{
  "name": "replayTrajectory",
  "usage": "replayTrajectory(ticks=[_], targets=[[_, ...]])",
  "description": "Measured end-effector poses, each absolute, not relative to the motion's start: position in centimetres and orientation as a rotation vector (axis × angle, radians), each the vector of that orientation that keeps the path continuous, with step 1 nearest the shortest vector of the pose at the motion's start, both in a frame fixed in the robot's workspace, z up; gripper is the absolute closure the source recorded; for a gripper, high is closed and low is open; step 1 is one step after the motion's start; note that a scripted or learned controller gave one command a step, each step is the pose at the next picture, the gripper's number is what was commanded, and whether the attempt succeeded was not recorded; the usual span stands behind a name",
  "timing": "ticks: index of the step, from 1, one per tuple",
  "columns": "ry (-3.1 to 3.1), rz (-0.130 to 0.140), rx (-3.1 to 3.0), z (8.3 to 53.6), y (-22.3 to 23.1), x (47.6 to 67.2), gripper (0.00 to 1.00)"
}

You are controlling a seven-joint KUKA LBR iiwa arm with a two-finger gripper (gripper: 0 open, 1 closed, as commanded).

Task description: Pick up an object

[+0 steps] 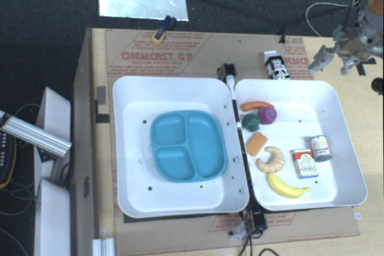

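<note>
The right bin (336,106) holds several small items: an orange sausage-shaped piece (257,106), a purple ball (267,114), a teal lump (251,122), an orange block (257,143), a croissant (271,159), a banana (287,186), a red and white box (305,163) and a small can (320,148). My gripper (333,62) hangs at the upper right, beyond the far right corner of that bin and apart from every item. Its two grey fingers (317,60) are spread open with nothing between them.
The left bin (129,129) carries a blue divided plate (187,145). A small black and white object (276,65) lies on the cardboard behind the right bin. A metal rail (36,133) juts in at the left.
</note>
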State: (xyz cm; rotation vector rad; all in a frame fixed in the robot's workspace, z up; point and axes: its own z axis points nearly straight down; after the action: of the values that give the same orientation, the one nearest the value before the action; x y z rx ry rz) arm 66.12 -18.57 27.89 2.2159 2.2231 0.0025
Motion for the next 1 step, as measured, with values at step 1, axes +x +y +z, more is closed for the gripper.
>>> replayTrajectory(ticks=[1], targets=[[2.228, 0.000, 2.217, 14.53, -17.41, 66.11, 0.00]])
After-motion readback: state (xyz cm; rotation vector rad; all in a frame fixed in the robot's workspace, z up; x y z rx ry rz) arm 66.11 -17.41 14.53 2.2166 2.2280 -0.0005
